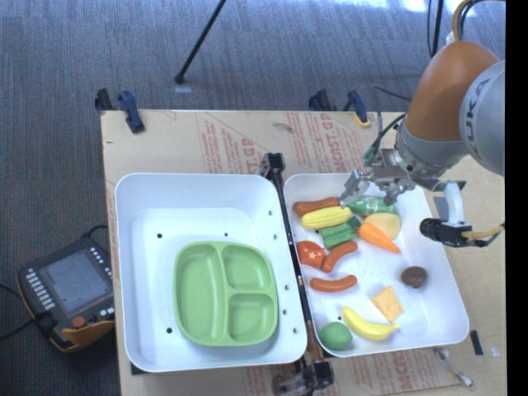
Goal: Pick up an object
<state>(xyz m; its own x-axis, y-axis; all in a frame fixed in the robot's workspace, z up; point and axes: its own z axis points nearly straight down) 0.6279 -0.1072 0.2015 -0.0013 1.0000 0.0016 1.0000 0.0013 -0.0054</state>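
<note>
**Inventory: two bins on desk, arm over right bin**

- Desk (pixel 190 139): brown board surface, blue clamps (pixel 132 110) along its far edge.
- Left bin (pixel 140 213): white, holds one green divided plate (pixel 224 292), three compartments.
- Right bin (pixel 437 304): white, holds toy food. Upper part: corn cob (pixel 327 217), sausage (pixel 315 205) behind it, green pod (pixel 338 235), carrot (pixel 379 237), pale yellow piece (pixel 384 222). Middle: red tomato piece (pixel 310 253) touching a second sausage (pixel 338 256); third sausage (pixel 333 284) below. Lower part: cheese wedge (pixel 387 304), banana (pixel 367 324), lime (pixel 335 336). Right side: brown round item (pixel 414 276), apart from the rest.
- Arm: grey, orange band, enters from upper right of the frame.
- End effector (pixel 373 190): low over the upper part of the right bin, just above the corn cob and carrot cluster. How far apart its fingers stand, and whether anything is held, cannot be told.
- Handheld controller (pixel 66 291): on the floor, lower left of the frame.
</note>
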